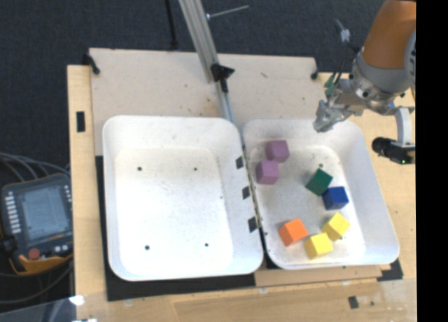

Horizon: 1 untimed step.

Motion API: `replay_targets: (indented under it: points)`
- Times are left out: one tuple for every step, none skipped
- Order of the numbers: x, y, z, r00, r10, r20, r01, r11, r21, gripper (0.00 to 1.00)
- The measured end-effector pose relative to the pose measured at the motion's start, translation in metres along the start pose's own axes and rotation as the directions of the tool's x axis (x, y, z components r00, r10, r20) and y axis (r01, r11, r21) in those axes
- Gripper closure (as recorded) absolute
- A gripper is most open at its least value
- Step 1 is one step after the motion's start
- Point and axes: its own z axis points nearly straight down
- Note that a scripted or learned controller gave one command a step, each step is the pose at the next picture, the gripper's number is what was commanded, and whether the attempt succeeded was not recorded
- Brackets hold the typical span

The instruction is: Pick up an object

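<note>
Camera view puts my pincer [323, 123] over the far rim of the right bin [378, 233], high at its back edge, with my orange-banded arm [392, 26] reaching in behind it. Whether it is open or closed I cannot tell; it is small and blurred, and nothing shows within it.

All the candidates lie below and nearer the camera than my pincer, scattered loosely on the bin floor. Closest, a little to its left, are two purple cubes [277, 150], one just beside the other. Straight down from me sit the green cube [319, 181] and blue cube [336, 197], touching. Farthest off are the orange cube [293, 231] and two yellow cubes [318, 245].

I judge I am poised above the bin to choose a target. The orange cube stands apart, so it looks easiest.

The left bin [175, 194] lies well off to my left.
</note>
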Motion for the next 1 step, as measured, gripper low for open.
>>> replay_targets:
  points:
    - [0.0474, -0.0088, -0.001, 1.0, 0.0, -0.001, 0.0, 1.0, 0.001, 1.0]
